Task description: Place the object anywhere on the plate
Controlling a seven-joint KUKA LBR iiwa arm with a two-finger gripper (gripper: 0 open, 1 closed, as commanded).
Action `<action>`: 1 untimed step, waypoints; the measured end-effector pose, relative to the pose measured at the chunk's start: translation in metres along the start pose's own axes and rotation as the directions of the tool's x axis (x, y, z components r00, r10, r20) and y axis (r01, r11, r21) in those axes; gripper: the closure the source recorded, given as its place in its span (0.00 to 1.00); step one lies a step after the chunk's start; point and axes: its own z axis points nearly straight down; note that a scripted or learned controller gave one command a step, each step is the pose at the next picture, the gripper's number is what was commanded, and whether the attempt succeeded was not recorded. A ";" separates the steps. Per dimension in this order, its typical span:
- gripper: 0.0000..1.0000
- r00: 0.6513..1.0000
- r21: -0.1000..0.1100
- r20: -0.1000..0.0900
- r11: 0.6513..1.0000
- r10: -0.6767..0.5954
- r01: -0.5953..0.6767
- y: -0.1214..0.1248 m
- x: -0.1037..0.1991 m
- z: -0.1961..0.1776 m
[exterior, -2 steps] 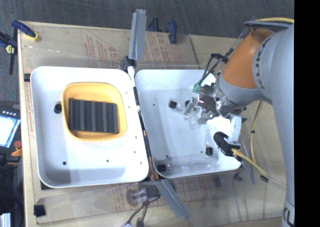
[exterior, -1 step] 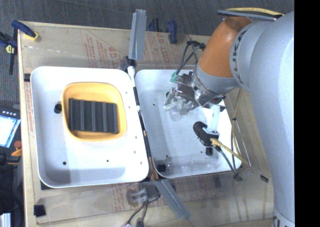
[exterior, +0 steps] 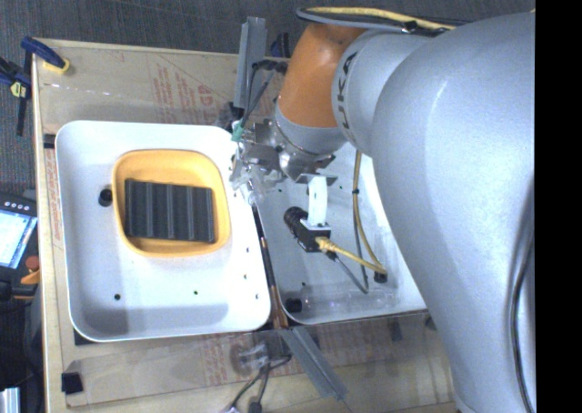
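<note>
Tool (exterior: 244,168), at the end of the grey arm (exterior: 446,184) that enters from the right, is poised over the seam where the two white bins meet, level with the upper right corner of the left bin (exterior: 91,316). Its metal parts are crowded together below the orange band (exterior: 314,75), so it cannot be told whether it is open or closed, or whether it has hold of anything. Just to the left of the tool, in the upper half of the left bin, lies the yellow plate (exterior: 168,164), a rounded rectangle whose right rim is near the tool but apart from it. The dark ribbed block (exterior: 173,211), the task's thing, lies flat on the plate and covers most of its lower part, with its ribs running up and down the view. A small black item (exterior: 106,195) sits on the bin floor at the plate's left rim. The right bin (exterior: 350,314) is largely covered by the arm, with only its lower portion exposed. Both bins rest on the bench (exterior: 136,84), a pale board printed with red markings. A blue clamp (exterior: 45,54) grips the bench's upper left corner, and a device with a lit screen (exterior: 13,236) stands at the left edge.
</note>
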 end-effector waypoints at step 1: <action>0.00 1.000 0.000 0.000 1.000 0.000 0.000 0.000 0.000 0.000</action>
